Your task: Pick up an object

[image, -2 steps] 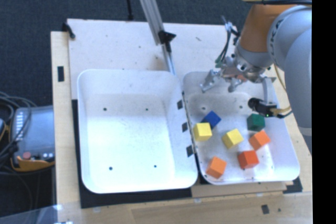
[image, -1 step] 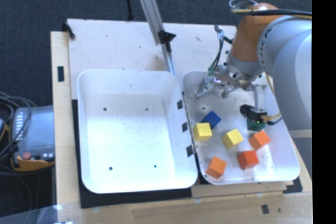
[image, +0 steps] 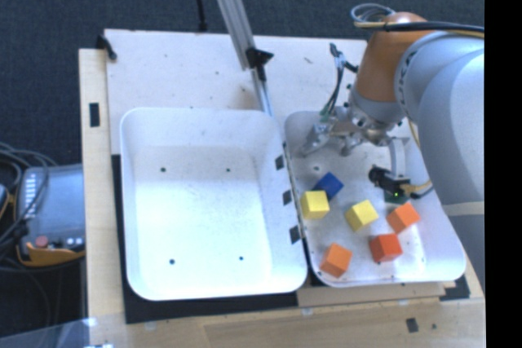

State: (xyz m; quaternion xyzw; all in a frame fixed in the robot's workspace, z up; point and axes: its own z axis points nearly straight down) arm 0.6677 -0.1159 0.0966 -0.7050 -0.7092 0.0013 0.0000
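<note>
- My gripper point(image: 330, 138) sits over the far end of the right bin point(image: 444, 253), toward 12 o'clock from the blocks. Metal fingers splayed apart, nothing between them.
- Blue cube point(image: 329, 184) is the closest block, at 6 o'clock from my fingertips, apart from them. Sits turned diamond-wise, one corner pointing at the yellow cube point(image: 315, 204) that it touches at 7 o'clock. Cube, so no long axis to call.
- Second yellow cube point(image: 361, 214) lies at 4 o'clock from the first, also rotated off the bin walls.
- Orange cube point(image: 403, 217) at 3 o'clock of that one, near the right rim.
- Red-orange cube point(image: 385, 247) at 6 o'clock of the second yellow.
- Another orange cube point(image: 336, 258) near the bin's near-left corner, rotated.
- All blocks: matte, flat-faced, sharp-edged; look like painted wood or foam, can't tell which.
- Both bins: smooth white plastic, rounded corners, speckled floor. Left bin point(image: 130, 175) is bigger.
- Bench point(image: 163, 69) top: pale flat board.
</note>
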